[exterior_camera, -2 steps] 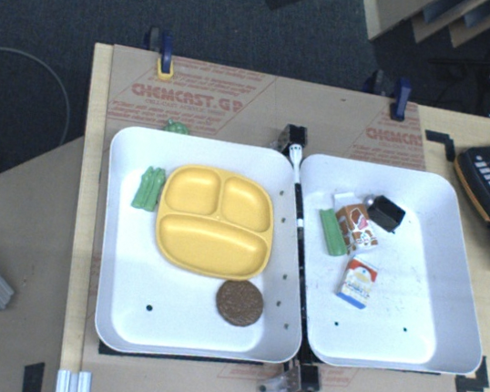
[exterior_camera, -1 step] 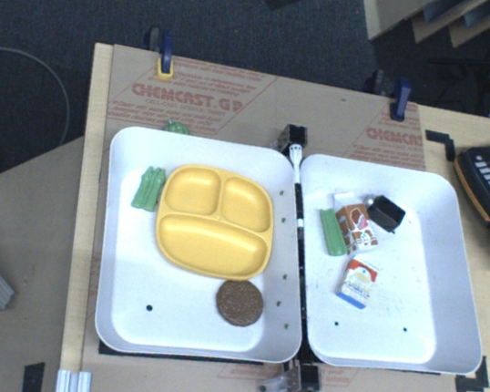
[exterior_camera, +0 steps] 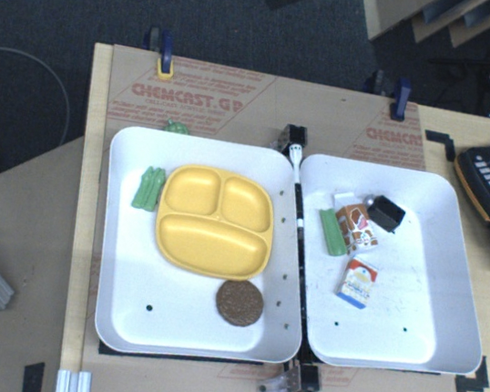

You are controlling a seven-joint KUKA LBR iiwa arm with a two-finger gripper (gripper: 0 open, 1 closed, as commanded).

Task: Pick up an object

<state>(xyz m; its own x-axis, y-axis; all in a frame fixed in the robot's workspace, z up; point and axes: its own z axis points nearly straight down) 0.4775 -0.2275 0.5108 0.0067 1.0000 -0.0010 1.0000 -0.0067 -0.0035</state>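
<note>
Left white bin [exterior_camera: 117, 244]: yellow three-compartment plastic tray [exterior_camera: 216, 221], green bean pods [exterior_camera: 148, 189] beside it, brown round patty [exterior_camera: 239, 302] below. Right white bin [exterior_camera: 437, 267]: green pod [exterior_camera: 332, 231], brown packet [exterior_camera: 356, 227], black block [exterior_camera: 385, 213], small red-and-white carton [exterior_camera: 357, 283].

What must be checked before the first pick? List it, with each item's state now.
1. Targets in right bin: ok, green piece, brown packet, black block and carton lie there.
2. Carton lies apart from the others: ok.
3. Packet clear of neighbours: not ok, it touches the green piece and the block.
4. Left bin targets: ok, green pods and brown disc lie beside the yellow tray.
5. Hand state: cannot tell.
</note>
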